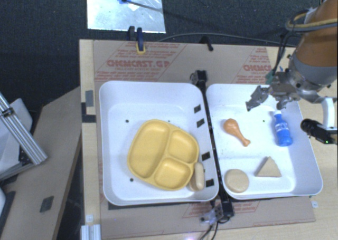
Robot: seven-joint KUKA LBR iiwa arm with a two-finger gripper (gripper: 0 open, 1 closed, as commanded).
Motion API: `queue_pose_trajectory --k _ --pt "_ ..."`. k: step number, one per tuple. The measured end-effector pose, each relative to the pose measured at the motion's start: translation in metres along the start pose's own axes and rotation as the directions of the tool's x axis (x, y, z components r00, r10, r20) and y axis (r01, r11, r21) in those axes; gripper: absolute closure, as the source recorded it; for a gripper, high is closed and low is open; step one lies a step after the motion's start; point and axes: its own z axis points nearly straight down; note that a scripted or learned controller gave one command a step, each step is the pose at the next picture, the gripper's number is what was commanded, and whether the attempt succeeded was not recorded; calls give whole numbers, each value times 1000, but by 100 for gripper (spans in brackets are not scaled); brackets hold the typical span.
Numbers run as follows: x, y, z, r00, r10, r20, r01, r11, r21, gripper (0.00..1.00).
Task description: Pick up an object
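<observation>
The orange plastic drumstick (236, 131) lies in the right bin (306, 181) just below and inward of my gripper (268, 99), its long axis slanting from fat end up-left to thin handle down-right. My fingers hang spread and hold nothing. To take it well, I judge I should close across that axis at the fat end, clear of the blue plastic bottle (282, 128) beside me.

The setting is a robotics lab test bench. Two white bins (153, 91) sit on a protective sheet (158, 59) clamped to the bench; cables (232, 36) and an aluminium frame rail (21, 133) surround it.
</observation>
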Motion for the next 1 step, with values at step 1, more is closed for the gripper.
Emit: queue_pose_trajectory --k 1 --pt "0 2 -6 1000 -2 2 2 1000 -12 0"
